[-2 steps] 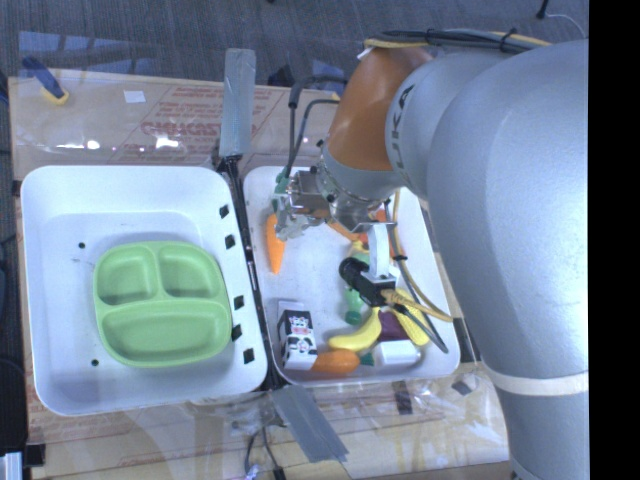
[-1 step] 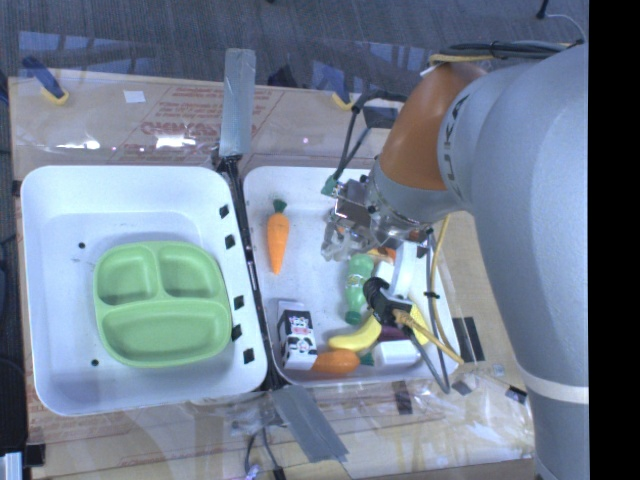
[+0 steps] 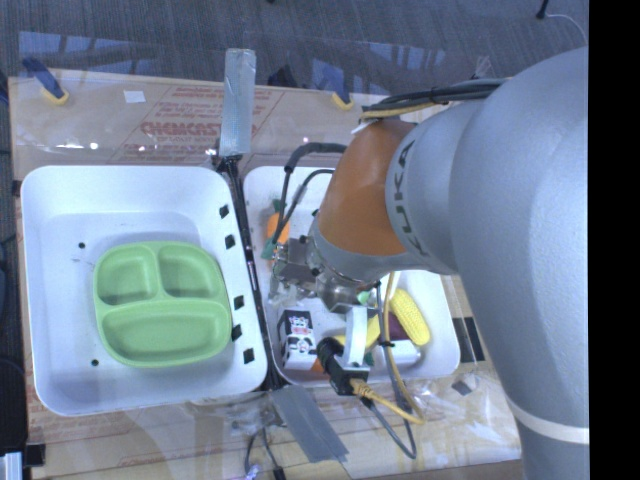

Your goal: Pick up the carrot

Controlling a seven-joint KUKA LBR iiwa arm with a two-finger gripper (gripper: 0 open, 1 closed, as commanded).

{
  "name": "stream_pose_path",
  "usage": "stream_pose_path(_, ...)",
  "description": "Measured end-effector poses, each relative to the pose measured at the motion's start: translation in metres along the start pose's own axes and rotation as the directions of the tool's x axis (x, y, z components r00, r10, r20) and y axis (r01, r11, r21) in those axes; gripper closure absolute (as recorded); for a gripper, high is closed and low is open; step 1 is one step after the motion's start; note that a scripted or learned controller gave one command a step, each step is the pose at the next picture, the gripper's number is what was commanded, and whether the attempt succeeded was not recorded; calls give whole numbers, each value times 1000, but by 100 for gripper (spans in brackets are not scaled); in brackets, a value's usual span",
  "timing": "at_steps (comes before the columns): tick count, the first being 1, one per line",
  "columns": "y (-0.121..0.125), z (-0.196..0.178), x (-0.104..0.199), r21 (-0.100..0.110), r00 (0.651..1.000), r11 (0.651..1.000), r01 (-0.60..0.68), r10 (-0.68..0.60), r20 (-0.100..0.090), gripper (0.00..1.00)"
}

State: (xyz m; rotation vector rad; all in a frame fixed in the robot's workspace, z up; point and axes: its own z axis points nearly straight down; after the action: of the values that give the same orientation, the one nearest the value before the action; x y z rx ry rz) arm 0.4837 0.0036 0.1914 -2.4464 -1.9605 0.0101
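The carrot (image 3: 273,227) is a small orange piece with a green top. It lies near the left wall of the right bin (image 3: 445,353), toward the back. My gripper (image 3: 286,267) hangs low in that bin, just in front of the carrot and very close to it. The orange-banded wrist and the grey arm cover most of the bin behind it. Whether the gripper touches the carrot cannot be made out.
A green divided plate (image 3: 160,303) rests in the left bin (image 3: 40,198). In the right bin lie a small black-and-white box (image 3: 297,334), a yellow corn cob (image 3: 410,316) and a yellow item (image 3: 357,336) under the wrist. Cables trail over the front edge.
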Motion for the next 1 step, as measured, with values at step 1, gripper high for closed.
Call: stream_pose_path(1,-2,-26,-22,-6,948,948,-319,319,-3,100)
